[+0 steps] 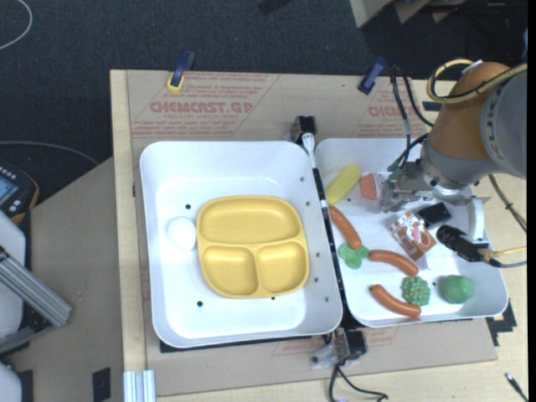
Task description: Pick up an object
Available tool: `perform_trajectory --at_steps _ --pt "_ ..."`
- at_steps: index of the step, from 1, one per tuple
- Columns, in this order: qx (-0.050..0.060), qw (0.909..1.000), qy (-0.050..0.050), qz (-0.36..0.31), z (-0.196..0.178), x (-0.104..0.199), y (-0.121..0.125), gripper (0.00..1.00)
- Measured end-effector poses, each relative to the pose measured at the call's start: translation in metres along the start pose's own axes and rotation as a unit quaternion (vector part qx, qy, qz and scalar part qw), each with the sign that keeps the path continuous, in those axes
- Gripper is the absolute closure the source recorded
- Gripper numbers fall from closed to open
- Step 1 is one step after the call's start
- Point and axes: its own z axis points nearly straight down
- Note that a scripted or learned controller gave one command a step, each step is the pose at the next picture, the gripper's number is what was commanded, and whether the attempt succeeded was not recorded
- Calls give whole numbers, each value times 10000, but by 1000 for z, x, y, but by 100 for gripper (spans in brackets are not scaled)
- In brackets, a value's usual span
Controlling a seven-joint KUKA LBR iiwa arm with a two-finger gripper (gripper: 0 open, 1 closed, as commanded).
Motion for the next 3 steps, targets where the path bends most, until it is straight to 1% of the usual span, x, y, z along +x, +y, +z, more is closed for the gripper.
perform_trajectory --at_steps 1,2,3 --pt "-32 10000 -14 -8 -56 7 -6 100" --pt "-32 10000 -16 -6 -101 2 -1 100" --pt "-30 10000 -15 -7 -131 2 0 100"
